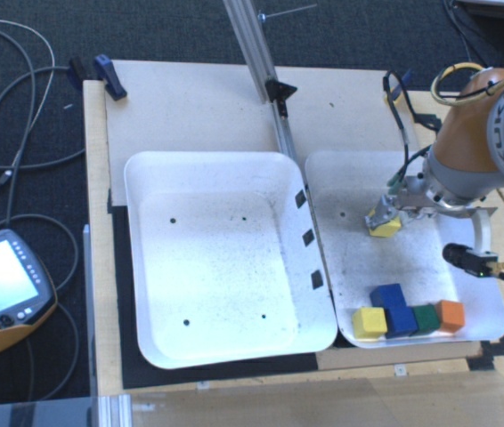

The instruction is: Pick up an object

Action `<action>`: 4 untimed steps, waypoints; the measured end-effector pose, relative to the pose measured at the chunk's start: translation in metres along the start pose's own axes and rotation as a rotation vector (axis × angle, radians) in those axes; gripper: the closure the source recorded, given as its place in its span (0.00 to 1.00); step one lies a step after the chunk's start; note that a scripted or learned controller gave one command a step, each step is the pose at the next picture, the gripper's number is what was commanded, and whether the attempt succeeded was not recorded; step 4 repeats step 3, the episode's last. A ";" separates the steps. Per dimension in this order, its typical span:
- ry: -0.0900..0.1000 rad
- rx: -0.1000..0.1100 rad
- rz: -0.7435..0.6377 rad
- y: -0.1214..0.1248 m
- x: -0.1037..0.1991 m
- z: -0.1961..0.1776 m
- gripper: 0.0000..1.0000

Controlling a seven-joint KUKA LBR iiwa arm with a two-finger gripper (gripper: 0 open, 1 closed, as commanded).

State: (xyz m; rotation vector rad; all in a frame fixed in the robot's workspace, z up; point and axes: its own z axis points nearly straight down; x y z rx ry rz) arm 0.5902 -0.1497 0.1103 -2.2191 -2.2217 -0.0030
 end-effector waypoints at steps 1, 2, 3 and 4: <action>-0.001 -0.001 -0.003 0.004 0.036 -0.015 1.00; 0.000 -0.011 -0.008 0.054 0.106 -0.094 1.00; 0.003 0.009 -0.006 -0.032 0.175 -0.088 1.00; 0.003 0.009 -0.006 -0.032 0.175 -0.088 1.00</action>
